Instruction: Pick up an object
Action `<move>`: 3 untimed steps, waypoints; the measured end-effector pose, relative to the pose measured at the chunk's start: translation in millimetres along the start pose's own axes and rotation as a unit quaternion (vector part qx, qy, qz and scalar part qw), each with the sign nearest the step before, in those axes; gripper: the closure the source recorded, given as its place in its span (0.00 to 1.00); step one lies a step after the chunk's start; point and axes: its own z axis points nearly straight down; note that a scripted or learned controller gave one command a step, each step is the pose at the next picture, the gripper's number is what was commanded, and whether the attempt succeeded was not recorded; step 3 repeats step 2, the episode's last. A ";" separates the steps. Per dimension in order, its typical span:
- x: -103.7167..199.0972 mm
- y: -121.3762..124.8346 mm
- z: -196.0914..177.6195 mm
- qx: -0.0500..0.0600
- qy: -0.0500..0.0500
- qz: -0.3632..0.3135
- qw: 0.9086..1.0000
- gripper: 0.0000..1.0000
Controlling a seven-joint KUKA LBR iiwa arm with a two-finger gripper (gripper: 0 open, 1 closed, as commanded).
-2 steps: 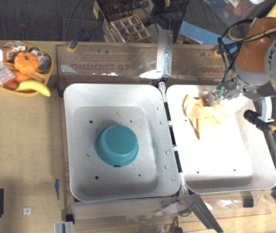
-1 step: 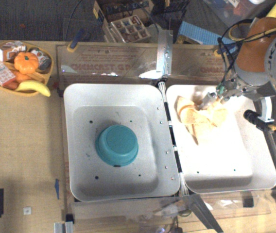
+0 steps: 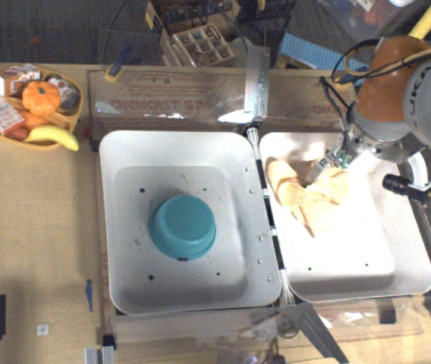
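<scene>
Two white bins [image 3: 117, 165], teal bowl [image 3: 184, 227] left, hand [image 3: 328, 165] right

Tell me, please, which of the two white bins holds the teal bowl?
The left bin holds the teal bowl, upside down near its middle. The right bin has pale tan objects instead, and the gripper is over it.

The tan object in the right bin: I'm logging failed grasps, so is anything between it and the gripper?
Nothing visible stands between them. The gripper hangs in the right bin right at the tan object, above its upper right edge. The teal bowl sits apart in the left bin.
</scene>
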 end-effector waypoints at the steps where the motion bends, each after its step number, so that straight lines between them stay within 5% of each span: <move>1: -1.0 3.7 -10.9 -0.007 -0.004 -0.001 1.000 1.00; 2: 53.9 40.5 -93.9 -0.007 -0.002 0.011 1.000 1.00; 3: 53.9 40.5 -93.9 -0.007 -0.002 0.011 1.000 1.00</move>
